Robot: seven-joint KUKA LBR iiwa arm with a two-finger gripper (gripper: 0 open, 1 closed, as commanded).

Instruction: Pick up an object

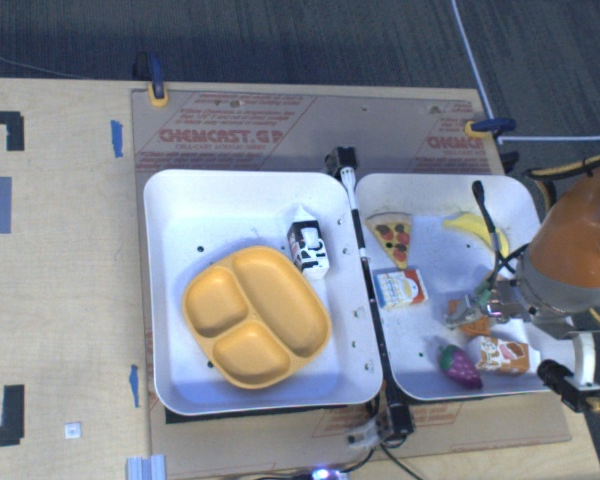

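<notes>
Camera view, grapes [461,365], snack packet [503,354] beside tool [477,310]

Two shallow white bins sit side by side on the counter [50,298]. The left bin [180,208] holds a yellow divided plate [255,315] and, just beyond its far edge, a small black-and-white carton [308,247]. The right bin [430,368] holds a pizza slice [392,237], a small white packet [399,289], a banana [472,227], purple grapes [461,366] and an orange-and-white pouch [502,354] beside them. The arm [575,258] reaches in from the right, its claw [480,308] low over the bin near an orange item [473,325]; the fingers are too cluttered to read.
</notes>
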